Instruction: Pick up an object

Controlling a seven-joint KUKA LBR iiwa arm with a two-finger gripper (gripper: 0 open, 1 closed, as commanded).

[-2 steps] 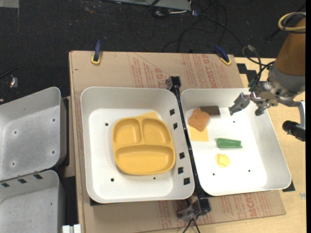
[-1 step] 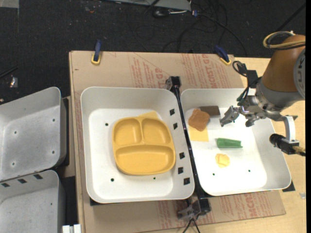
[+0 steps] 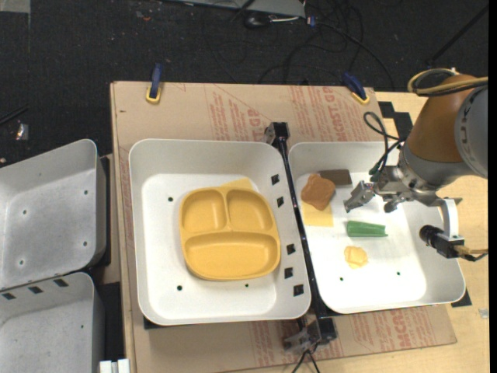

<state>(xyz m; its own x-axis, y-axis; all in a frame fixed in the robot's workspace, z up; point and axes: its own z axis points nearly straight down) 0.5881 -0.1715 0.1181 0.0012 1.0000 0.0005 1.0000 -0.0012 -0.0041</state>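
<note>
Several small objects lie in the right bin (image 3: 435,286): a brown lump (image 3: 317,190), a dark brown block (image 3: 335,177), a pale yellow flat square (image 3: 318,217), a green stick (image 3: 365,228) and a small yellow piece (image 3: 356,256). My gripper (image 3: 371,203) hangs over the bin's upper middle, just above the green stick and to the right of the brown lump. Its two fingers stand apart, open, with nothing between them.
The left bin (image 3: 147,208) bears a yellow divided plate (image 3: 230,233). A black divider (image 3: 293,208) runs between the bins. Grey metal trays (image 3: 46,208) lie off the bench to the left. The arm's orange band (image 3: 439,127) rises over the right bin's far right corner.
</note>
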